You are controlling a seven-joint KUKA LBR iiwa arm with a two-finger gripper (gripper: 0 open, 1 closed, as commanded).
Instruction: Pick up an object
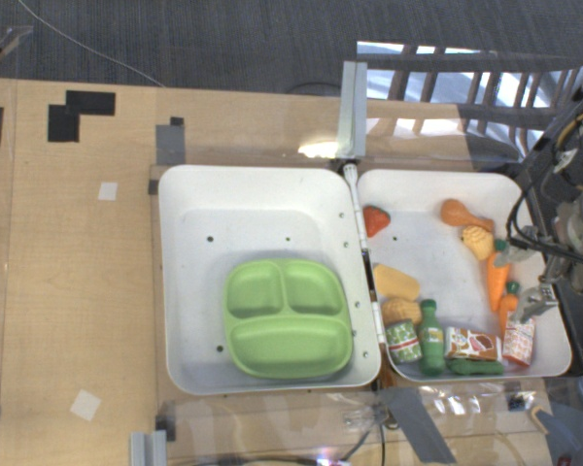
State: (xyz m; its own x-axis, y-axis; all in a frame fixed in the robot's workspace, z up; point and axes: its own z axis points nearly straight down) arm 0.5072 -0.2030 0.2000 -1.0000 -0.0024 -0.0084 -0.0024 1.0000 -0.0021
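Observation:
The right bin (437,260) holds several toy foods. A red piece (376,221) lies at its far left and an orange-brown drumstick (457,212) at the back. An orange carrot (498,282) lies near the right wall. A yellow cheese wedge (396,282) and a bun (401,310) sit on the left. Along the front are a can (402,340), a green bottle (430,336), a snack packet (471,343) and a red-and-white packet (518,343). My gripper (536,304) hangs low over the bin's right edge, just right of the carrot and above the red-and-white packet.
The left bin (204,212) carries a green divided plate (287,316) in its front half. A metal divider post (353,105) stands behind the seam between the bins. The arm's body and cables (564,192) crowd the right bin's far right corner.

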